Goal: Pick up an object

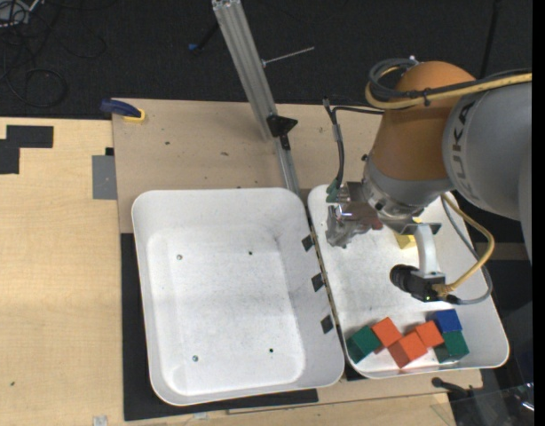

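The grey two-finger gripper [343, 224] is hanging over the upper part of the right-hand shallow white plastic bin [366, 278], near its left wall; you cannot tell from this view whether it is released or clenched, and nothing is showing in it. Behind it the orange-banded grey arm [432, 140] is reaching in from the right. A small yellow piece [403, 238] is peeking out just beside the wrist, partly hidden. The likeliest targets are lying well apart from the tool, clustered at the bin's near edge: orange blocks [406, 343], dark green blocks [364, 342] and a blue block [446, 320], touching one another. The left-hand white bin [157, 229] is lying alongside. To pick well, you are probably best choosing a block on the cluster's edge, centring over it before descending.
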`<state>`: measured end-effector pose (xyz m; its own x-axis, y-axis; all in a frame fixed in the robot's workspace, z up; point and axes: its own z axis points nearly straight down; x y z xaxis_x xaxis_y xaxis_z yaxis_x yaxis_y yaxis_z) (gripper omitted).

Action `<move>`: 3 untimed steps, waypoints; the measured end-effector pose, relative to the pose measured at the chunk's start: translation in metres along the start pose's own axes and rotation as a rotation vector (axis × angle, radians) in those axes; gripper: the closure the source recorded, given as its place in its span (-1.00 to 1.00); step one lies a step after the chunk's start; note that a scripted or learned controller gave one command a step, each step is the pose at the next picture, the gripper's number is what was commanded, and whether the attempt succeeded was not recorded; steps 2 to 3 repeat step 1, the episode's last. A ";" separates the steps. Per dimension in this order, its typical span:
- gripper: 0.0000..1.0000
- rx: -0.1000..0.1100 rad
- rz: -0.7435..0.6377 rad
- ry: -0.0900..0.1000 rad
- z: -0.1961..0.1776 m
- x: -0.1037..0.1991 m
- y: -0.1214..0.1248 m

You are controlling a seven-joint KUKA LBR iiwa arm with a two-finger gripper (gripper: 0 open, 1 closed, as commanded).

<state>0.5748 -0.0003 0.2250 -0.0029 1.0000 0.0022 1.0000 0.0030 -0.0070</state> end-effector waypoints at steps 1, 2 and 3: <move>1.00 0.000 -0.001 0.000 0.009 0.049 -0.024; 1.00 0.000 -0.001 0.000 0.009 0.049 -0.024; 1.00 0.000 -0.001 0.000 0.009 0.049 -0.024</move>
